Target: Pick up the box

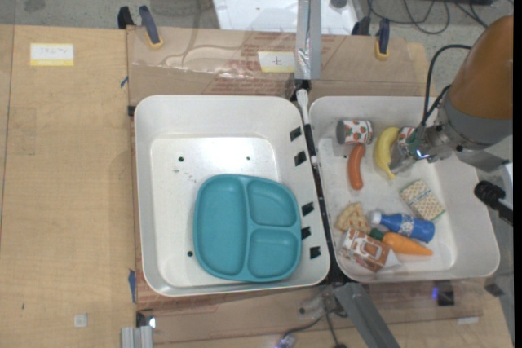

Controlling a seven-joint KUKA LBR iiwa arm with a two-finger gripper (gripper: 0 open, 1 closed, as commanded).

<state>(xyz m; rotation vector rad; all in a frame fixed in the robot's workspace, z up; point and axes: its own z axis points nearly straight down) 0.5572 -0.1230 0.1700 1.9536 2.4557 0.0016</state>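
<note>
A small tan patterned box lies tilted in the right bin, right of centre. A brown and white carton lies at the bin's near left corner. My gripper hangs low over the bin's far part, right beside a yellow banana. It is above and a little left of the patterned box, and apart from it. The grey arm with its orange band comes in from the right.
The right bin also holds a small can, a red sausage, a waffle-like biscuit, a blue bottle and a carrot. In the left bin lies a teal divided tray.
</note>
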